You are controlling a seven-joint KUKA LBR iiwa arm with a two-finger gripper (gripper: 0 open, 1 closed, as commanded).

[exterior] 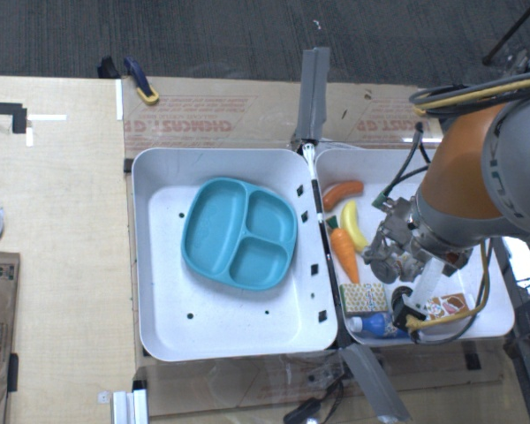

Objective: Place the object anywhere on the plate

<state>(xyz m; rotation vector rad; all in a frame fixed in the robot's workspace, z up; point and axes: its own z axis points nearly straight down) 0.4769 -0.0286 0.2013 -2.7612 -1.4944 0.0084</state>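
One plate (238, 234), two bins, one carrot (345, 254), one banana (352, 226)

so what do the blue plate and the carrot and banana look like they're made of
The blue three-compartment plate looks like moulded plastic: even colour, rounded dividers, a soft matte sheen. The orange carrot and yellow banana in the right white bin seem to be plastic toy food: flat, uniform colours, smooth surfaces. At this size their finish is hard to judge, so rubber or foam stays possible.
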